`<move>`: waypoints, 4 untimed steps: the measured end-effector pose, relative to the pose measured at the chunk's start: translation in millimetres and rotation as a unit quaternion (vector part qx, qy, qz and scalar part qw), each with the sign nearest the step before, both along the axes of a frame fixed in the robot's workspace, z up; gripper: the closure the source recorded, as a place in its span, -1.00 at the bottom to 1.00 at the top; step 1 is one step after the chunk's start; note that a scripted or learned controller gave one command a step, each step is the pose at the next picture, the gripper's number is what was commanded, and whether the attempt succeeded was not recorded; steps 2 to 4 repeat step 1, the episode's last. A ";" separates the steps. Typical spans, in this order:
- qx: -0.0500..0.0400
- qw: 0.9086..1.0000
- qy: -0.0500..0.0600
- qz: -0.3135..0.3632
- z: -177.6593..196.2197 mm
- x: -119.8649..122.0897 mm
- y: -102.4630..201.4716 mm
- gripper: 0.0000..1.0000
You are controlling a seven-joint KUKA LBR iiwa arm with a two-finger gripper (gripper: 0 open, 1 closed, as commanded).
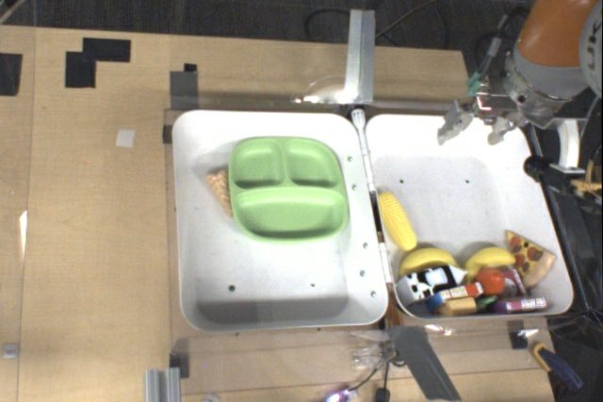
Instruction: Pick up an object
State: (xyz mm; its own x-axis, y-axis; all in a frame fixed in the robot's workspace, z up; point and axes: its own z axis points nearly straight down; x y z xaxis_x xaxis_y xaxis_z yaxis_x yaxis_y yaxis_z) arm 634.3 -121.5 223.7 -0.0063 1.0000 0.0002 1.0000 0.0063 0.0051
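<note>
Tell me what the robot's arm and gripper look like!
The arm comes in from the top right. It has a big, rounded orange band, and below that a grey wrist. At the end sits the gripper, made of pale grey metal parts with two thin fingers. Small cables run along the wrist beside it. I can't make out any writing or markings on it.

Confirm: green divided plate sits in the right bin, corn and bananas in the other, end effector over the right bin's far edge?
Wrong bin. The camera view shows the green divided plate in the left bin; corn and bananas lie in the right bin. The end effector placement is right.
</note>
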 end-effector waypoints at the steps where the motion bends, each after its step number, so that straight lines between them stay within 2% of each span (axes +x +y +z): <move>1: 0.000 0.998 0.001 0.057 -119.7 -58.0 31.0 -1.00; 4: 0.000 0.998 0.001 0.057 -119.7 -58.0 31.0 -1.00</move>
